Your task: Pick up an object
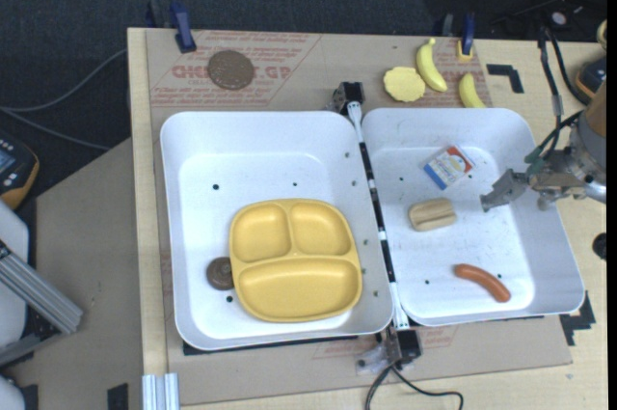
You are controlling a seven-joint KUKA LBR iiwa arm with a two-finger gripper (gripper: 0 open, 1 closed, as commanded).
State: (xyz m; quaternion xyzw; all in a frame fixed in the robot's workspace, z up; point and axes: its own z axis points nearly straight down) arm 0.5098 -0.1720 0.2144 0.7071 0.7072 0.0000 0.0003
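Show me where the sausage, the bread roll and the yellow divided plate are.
sausage (482, 282), camera view, middle of its length.
bread roll (432, 214), camera view, centre of its top.
yellow divided plate (292, 290), camera view, floor of its large front compartment.

1. Two shallow white plastic bins (193, 157): smooth, slight sheen.
2. Yellow three-compartment plastic tray (294, 259): smooth, matt.
3. Bench top, brown printed cardboard sheet (289, 70): matt, papery.
4. Orange-red toy sausage (481, 282): glossy plastic look.
5. Tan bread-roll toy (432, 214): matt.
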